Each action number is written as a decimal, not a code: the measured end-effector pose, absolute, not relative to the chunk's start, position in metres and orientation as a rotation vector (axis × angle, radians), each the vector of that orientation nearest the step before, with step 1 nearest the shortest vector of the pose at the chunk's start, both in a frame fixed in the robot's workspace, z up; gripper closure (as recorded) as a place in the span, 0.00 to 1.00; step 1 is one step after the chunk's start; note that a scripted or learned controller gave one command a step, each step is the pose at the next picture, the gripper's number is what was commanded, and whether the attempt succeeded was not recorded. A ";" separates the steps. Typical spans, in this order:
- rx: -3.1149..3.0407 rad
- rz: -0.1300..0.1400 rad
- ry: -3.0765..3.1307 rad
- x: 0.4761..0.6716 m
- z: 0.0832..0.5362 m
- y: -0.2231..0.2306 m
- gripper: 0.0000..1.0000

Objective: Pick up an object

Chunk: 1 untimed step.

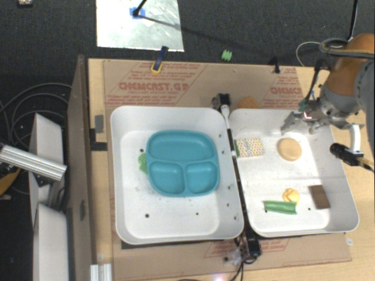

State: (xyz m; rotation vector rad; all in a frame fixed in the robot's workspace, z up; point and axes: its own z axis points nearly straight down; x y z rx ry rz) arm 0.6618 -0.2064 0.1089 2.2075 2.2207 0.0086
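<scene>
Item: two-finger gripper (306,120), jaws spread, nothing between, above right white bin (343,201) nr round tan biscuit-like disc (289,148). Risk: offset descent w/ fingers skidding off disc's rounded edge; empty close.

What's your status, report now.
Pincer over right bin's far edge, nothing held. Nearest thing: tan round piece, just below it. Nothing between them.

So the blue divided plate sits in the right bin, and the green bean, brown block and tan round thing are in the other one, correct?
Not quite. The camera view shows the blue divided plate in the left bin, not the right. The green bean, brown block and tan round thing lie in the right bin.
</scene>
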 end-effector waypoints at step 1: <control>2.222 -0.002 2.224 0.624 0.083 -0.189 0.00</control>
